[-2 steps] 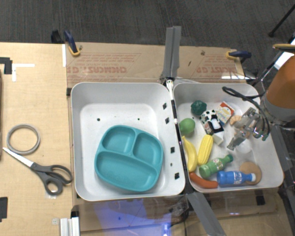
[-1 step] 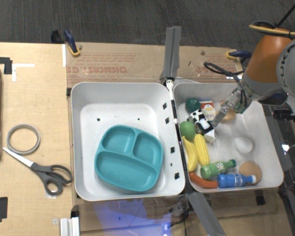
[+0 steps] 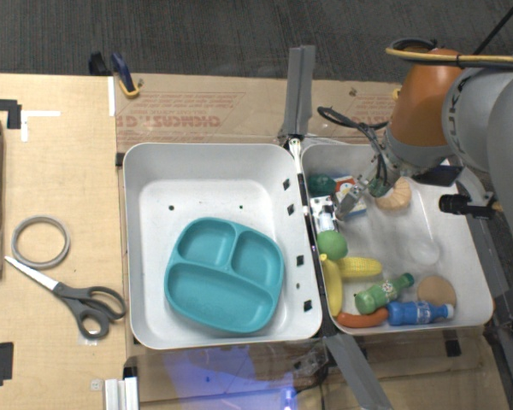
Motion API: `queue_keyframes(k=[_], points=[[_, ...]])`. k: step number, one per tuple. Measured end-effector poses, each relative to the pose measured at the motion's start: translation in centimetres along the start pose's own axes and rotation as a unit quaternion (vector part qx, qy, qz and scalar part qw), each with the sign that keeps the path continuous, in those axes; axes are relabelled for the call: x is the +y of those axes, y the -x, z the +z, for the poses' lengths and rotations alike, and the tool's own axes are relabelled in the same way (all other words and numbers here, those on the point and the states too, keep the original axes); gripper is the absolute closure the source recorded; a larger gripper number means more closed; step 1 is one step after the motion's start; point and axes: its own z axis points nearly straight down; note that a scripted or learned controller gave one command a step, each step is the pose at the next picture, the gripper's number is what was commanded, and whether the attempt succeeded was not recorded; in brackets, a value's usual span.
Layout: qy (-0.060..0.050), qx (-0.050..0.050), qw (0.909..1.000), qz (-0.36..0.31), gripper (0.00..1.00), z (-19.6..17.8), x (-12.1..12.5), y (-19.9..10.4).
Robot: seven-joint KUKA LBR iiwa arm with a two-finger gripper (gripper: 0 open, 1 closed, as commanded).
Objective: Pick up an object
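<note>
We scan L to R: worktop [image 3: 60, 161] w/ tape roll [image 3: 40, 241], scissors [image 3: 73, 295]; left bin [image 3: 154, 165] holds teal tray [image 3: 225, 274]. Cardboard behind bears mirrored print, unreadable. In right bin [image 3: 462, 254] the pincer [image 3: 352, 202] hangs low; spread or pressed together, we can't tell. Nearest object: green ball [image 3: 332, 246] at its 7 o'clock, yellow corn [image 3: 359, 268] lying across just past it

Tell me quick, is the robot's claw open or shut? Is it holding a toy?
Two-finger gripper: low in the right-hand shallow white bin among the toys; open or shut cannot be told, and no toy is seen in it.
</note>
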Motion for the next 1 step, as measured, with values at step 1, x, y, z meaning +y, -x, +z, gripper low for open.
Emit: queue_keyframes(k=[1], points=[[0.003,-0.002,0.9974,0.072,0.00,-0.12,-1.21,-1.02]])
